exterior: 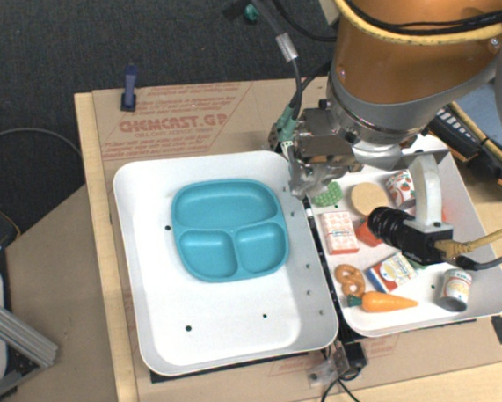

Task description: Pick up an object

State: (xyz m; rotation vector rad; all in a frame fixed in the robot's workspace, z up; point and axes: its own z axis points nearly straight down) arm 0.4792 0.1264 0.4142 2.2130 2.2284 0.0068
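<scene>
The gripper [306, 177] hangs low over the right white plastic bin's [478, 218] back-left corner, likely targeting the small green toy [327, 195] there. Whether its grasp is spread or closed, I cannot tell.

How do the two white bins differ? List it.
1. The left bin holds one thing, a teal divided plate; the right bin is crowded with small toy foods such as a carrot and a pretzel.
2. The arm hangs over the right bin, while the left bin lies unobstructed.
Both are shallow, white and sit side by side.
</scene>
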